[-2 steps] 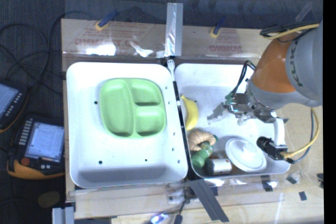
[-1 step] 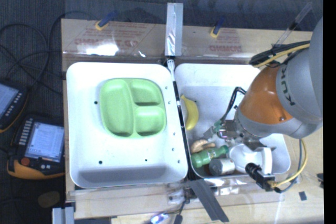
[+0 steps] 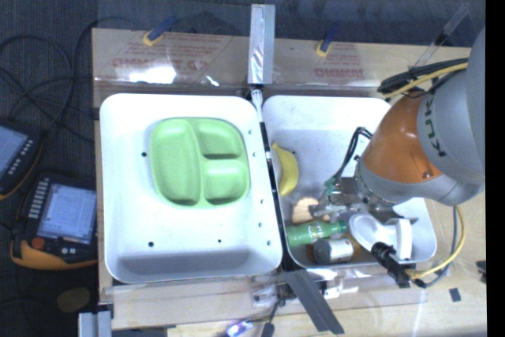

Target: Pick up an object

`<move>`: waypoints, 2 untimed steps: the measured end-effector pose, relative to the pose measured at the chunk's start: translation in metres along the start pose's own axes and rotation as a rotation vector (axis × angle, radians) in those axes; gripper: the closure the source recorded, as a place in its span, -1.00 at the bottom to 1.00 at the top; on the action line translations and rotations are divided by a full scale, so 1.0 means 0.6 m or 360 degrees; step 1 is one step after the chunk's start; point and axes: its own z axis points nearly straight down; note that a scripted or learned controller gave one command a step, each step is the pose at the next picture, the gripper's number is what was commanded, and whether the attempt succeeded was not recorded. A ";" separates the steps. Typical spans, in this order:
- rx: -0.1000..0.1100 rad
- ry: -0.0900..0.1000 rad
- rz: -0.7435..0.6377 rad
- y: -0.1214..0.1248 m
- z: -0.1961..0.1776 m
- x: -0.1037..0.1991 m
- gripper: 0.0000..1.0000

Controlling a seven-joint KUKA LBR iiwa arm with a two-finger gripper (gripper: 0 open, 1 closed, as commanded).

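**Right bin [image 3: 316, 130], near edge.** One dark cylinder [image 3: 331, 250] with a silvery band lies on its side close to the near wall. Its markings are too blurred to read. Just behind it, one green bottle [image 3: 314, 234] also lies on its side. One white round item [image 3: 365, 230] sits just right of the bottle. Robot hardware overlaps its right side, and its type cannot be determined.

**Gripper [image 3: 338, 200].** It sits low over the middle of the right bin, directly behind the green bottle and just right of one tan lump [image 3: 304, 209]. The wrist and cabling cover its tip. Whether it is apart, together or clamped on an item cannot be told. Contact with the bottle or the lump cannot be confirmed either.

**Right bin, farther back.** One yellow curved item [image 3: 287, 172] lies against the left wall, behind the lump and apart from the gripper. The wall rim cuts off part of it. The arm [image 3: 410, 146] hides the right side of the bin floor.

**Left bin [image 3: 158, 241].** One green plate [image 3: 199, 162] with three compartments lies flat toward the far half, well apart from the gripper.

**Count.** Right bin: five items visible, one of each kind. Left bin: one item.
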 end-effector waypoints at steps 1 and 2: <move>0.0030 -0.0001 -0.0052 -0.007 -0.151 -0.002 1.00; 0.0030 -0.0001 -0.0052 -0.007 -0.150 -0.002 -1.00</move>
